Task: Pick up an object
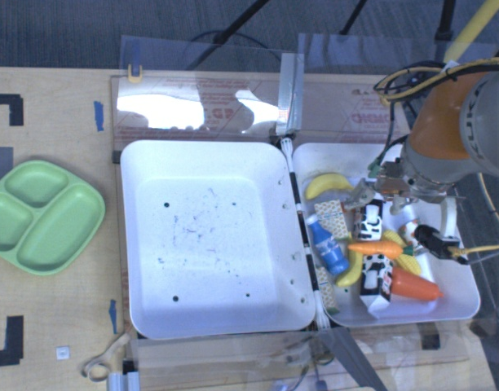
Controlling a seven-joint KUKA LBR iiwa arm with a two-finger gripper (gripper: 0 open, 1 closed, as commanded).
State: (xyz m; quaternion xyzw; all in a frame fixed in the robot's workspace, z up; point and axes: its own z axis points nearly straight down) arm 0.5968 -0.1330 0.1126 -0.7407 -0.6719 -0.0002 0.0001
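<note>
The right bin (465,304) holds a heap of toy items. A yellow banana (326,186) lies at its back left, and a blue bottle (327,248) lies along its left wall. An orange carrot (377,249) lies across the middle, with a red-orange carrot (414,286) at the front right. A cow-patterned carton (375,281) stands at the front, and a small black-and-white piece (369,222) sits above the carrot. My gripper (377,195) hangs low over the heap, just above that black-and-white piece. The arm's grey and orange wrist (445,133) hides the bin's back right.
The left bin (143,169) stands beside the right one, and their walls meet at the middle. A green divided plate (42,216) lies on the bench at far left. Clear panels stand behind both bins. Cables trail off the arm on the right.
</note>
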